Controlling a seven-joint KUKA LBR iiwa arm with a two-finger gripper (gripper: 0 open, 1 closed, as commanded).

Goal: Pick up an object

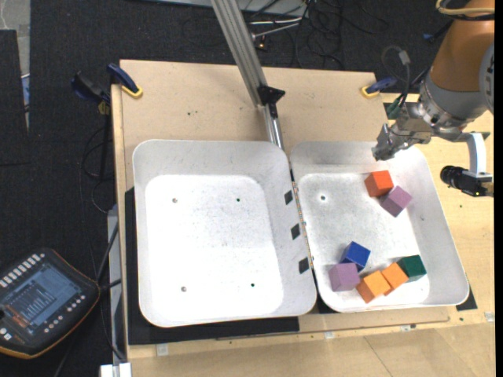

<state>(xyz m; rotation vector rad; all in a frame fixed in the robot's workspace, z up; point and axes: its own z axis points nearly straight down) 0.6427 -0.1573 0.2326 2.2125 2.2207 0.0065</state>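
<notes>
Place: robotics lab
Evidence: teach pendant [35, 301], clamps [124, 79] on counter [204, 100], loose cables [291, 22], aluminium mast [240, 42]

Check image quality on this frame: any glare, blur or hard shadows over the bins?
Camera view: lighting is even and soft, with only faint shadows beside the blocks in the right bin. Camera view: the left bin is bright white but its speckles remain visible, so no blown-out glare. Camera view: the end effector looks slightly soft; the orange block has crisp edges.
</notes>
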